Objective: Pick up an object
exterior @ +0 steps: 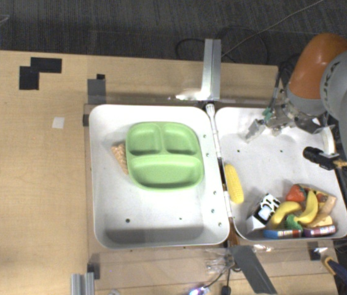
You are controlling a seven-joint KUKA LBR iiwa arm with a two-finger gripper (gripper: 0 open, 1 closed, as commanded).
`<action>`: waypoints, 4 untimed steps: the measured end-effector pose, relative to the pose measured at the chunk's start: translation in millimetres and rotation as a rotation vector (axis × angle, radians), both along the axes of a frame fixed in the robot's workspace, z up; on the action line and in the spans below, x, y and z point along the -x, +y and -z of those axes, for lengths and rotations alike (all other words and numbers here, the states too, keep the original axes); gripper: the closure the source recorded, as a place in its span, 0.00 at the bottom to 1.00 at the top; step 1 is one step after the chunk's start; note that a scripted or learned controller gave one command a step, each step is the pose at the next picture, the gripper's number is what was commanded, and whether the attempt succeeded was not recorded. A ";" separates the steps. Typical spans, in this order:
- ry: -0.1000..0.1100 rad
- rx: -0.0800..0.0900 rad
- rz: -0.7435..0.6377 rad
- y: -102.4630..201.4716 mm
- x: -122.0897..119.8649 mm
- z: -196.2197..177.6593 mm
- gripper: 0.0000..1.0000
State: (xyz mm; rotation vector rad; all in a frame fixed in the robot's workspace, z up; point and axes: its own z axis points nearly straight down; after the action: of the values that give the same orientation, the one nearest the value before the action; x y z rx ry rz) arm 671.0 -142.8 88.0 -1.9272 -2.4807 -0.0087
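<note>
The corn cob (233,184) (1 light, stiff, likely plastic toy) suits a mid-length pinch; whether the gripper (270,120) is clenched or released, I cannot tell.

Two white bins: the left bin (102,183) and the right bin (271,158). One green divided plate (163,154) lies in the left. One corn cob (233,184), two bananas (310,208) and one black-and-white block (266,208) lie in the right.

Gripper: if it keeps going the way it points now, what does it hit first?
Probably bare floor of the right bin: the gripper sits over its upper part, angled down-left. Depth is unclear, and the divider wall lies further along.
</note>
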 end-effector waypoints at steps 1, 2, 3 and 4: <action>-0.010 0.005 -0.016 5.7 93.2 -3.4 0.00; -0.012 0.004 -0.021 46.3 37.6 -2.1 0.00; -0.004 0.005 -0.063 50.4 3.0 -1.0 0.00; 0.007 0.000 0.622 55.1 1.1 -0.5 0.00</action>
State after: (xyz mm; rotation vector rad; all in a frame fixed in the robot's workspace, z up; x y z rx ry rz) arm 669.8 -87.7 88.4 -2.5907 -1.7696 -0.0020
